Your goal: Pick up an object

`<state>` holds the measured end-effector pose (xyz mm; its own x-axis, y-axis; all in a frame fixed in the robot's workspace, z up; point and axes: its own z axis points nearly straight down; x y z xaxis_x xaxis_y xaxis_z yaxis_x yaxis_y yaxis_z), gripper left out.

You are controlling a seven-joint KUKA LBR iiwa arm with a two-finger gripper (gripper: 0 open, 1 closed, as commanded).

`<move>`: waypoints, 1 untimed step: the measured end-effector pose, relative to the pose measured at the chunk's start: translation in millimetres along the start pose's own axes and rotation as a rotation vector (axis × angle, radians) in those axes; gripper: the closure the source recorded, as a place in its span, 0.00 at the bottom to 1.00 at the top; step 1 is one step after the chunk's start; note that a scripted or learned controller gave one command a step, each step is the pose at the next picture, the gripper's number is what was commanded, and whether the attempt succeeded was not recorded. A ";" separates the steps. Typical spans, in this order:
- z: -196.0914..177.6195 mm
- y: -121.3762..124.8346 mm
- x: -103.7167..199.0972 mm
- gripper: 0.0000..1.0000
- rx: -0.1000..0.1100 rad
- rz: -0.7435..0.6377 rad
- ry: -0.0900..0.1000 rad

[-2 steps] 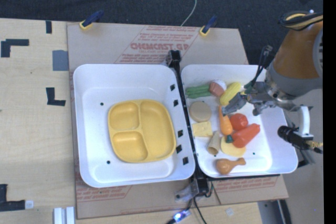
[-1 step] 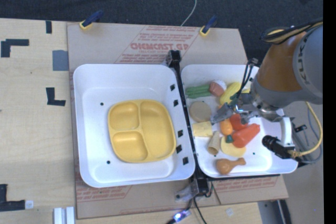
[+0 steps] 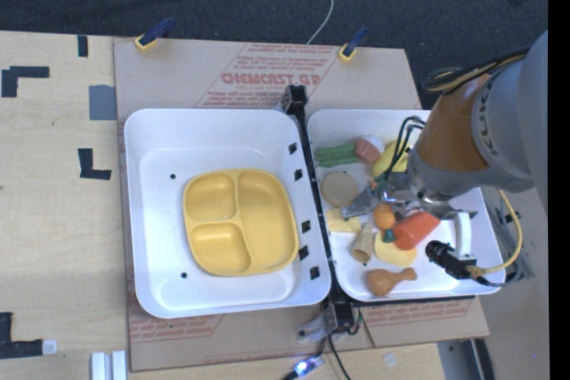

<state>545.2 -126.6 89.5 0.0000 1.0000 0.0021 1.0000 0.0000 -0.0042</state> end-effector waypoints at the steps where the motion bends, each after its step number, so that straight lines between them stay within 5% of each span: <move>1: 2.8 1.5 1.6 0.00 -0.005 -0.001 0.002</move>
<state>546.7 -125.0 86.7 -0.0013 1.0000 0.0037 1.0000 0.0013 0.0005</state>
